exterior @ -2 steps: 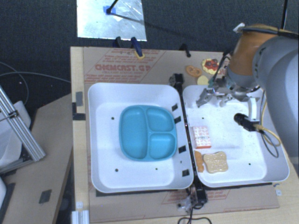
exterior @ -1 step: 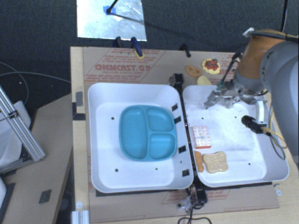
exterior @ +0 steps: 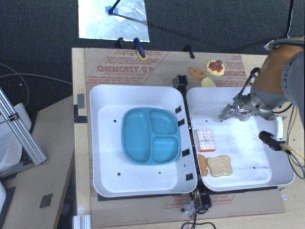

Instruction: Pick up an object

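Reaching in from the right, the arm (exterior: 281, 75) hangs over the right bin (exterior: 238, 180), its fingers (exterior: 224, 115) low above the bare upper floor; whether anything sits between them cannot be told. Near that bin's left wall lie a pink-checked block (exterior: 206, 140), a toast slice (exterior: 219, 165) and a brown piece (exterior: 203, 164). A blue divided plate (exterior: 151, 135) rests in the left bin (exterior: 109, 175).

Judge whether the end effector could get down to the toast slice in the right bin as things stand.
Probably yes: the toast slice lies flat and uncovered near the right bin's front, the end effector hovering farther back.
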Robot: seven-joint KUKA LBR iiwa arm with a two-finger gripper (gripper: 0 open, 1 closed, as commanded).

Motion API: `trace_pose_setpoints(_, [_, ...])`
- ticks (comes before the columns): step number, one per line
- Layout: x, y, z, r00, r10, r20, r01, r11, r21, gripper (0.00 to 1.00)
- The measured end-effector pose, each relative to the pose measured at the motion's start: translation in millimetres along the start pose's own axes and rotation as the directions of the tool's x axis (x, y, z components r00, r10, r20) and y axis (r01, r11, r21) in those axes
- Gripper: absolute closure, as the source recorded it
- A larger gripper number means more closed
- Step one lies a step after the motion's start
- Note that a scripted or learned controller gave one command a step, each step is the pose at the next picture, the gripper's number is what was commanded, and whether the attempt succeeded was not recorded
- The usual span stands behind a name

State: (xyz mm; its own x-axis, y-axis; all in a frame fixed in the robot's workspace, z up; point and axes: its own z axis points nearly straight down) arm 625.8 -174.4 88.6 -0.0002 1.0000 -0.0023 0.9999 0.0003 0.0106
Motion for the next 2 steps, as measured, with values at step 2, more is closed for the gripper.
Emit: trace_pose_setpoints(2, [-19.0,-48.4,-1.5,1.000,-0.001,0.003,0.001,1.000,-0.003,0.00])
